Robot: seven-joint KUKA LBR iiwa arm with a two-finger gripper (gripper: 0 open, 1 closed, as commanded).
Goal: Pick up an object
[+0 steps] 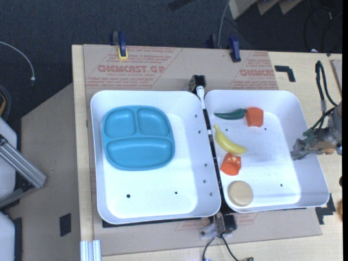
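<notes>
Gripper [299,150] sits at right bin's [304,194] right rim, can't tell its state, nothing visibly held. Banana [229,141], red cup [231,165], green pepper [230,113], orange block [254,116] cluster along left side. Risk: tight spacing, fingers could nudge neighbours and miss.

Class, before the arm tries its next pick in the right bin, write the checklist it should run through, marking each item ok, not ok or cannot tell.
1. Targets lie in the right white bin: ok.
2. Yellow banana lies apart from the orange cup: ok.
3. Red cup lies apart from the round beige disc: ok.
4. Gripper sits above a target: not ok, it is at the bin's right rim.
5. Gripper open: cannot tell.
</notes>
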